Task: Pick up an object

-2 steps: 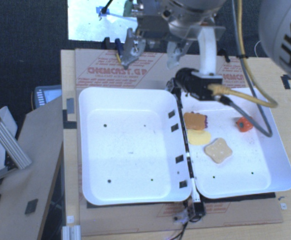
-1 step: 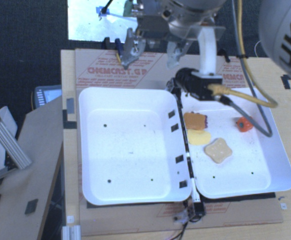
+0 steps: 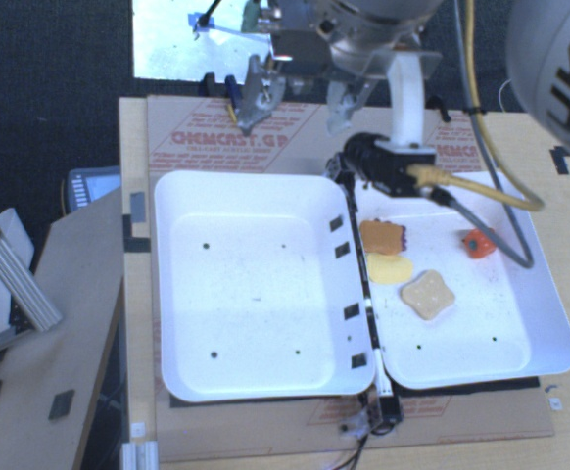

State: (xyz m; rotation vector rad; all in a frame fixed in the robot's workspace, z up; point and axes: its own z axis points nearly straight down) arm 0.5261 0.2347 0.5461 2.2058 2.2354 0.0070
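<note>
The right bin (image 3: 520, 346) holds several small items near its left wall: a brown waffle-like piece (image 3: 383, 236) on something purple, a flat yellow slice (image 3: 390, 269) just below it, and a beige toast-shaped piece (image 3: 428, 295). A small orange-red object (image 3: 477, 245) lies apart to the right. My gripper (image 3: 293, 117) hangs high above the bench's far edge, close to the camera and well clear of the bins. It is open, its two fingers (image 3: 254, 94) spread wide with nothing between them.
The left bin (image 3: 167, 292) sits beside the right one, joined along a black hinge strip (image 3: 356, 282). A yellow cable (image 3: 481, 196) and a grey hose (image 3: 505, 233) drape over the right bin's far side. Cardboard lies under both bins.
</note>
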